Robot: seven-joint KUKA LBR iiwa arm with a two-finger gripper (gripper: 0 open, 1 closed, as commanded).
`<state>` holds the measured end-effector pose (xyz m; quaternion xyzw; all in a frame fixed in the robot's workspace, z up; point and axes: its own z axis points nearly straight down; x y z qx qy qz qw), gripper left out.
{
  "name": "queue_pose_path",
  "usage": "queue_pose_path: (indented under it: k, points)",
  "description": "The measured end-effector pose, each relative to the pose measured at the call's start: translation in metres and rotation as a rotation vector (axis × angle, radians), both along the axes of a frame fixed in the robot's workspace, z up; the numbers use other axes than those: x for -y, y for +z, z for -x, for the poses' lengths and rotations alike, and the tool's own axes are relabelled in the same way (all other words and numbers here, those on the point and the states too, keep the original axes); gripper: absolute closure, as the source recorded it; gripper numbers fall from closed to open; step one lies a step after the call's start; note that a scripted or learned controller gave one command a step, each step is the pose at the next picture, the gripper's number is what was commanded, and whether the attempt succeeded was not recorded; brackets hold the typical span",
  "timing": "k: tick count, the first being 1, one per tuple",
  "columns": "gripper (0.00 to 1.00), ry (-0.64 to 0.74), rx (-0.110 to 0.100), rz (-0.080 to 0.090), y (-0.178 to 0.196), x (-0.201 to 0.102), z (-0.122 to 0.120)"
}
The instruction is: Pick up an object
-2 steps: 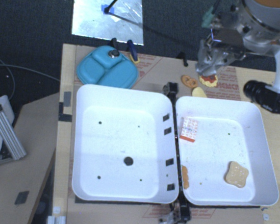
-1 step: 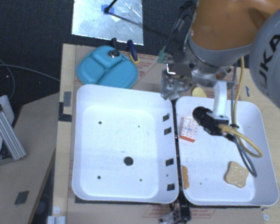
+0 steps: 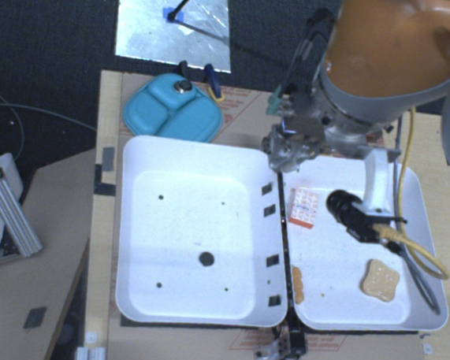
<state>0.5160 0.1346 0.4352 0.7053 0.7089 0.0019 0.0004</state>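
The right bin (image 3: 402, 311) holds a small red-and-white patterned packet (image 3: 303, 207) near its left wall, a tan waffle-like piece (image 3: 380, 280) toward the front right, and a narrow orange-tan piece (image 3: 296, 284) against the divider. In the left bin (image 3: 139, 207) lies a small dark round disc (image 3: 206, 259). My gripper (image 3: 289, 151) hangs over the back left corner of the right bin, above and behind the packet. The arm's large orange and grey body hides the bin's back edge.
A blue lidded container (image 3: 174, 108) sits on the bench behind the left bin. Farther back lies a shiny metal sheet (image 3: 176, 17). A yellow cable (image 3: 419, 257) runs across the right bin's right side.
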Motion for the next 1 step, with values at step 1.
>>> queue_pose_path:
  k: [1]
  points:
    - [1.0, -0.009, -0.007, 0.003, -0.0492, 0.0551, 0.0306]
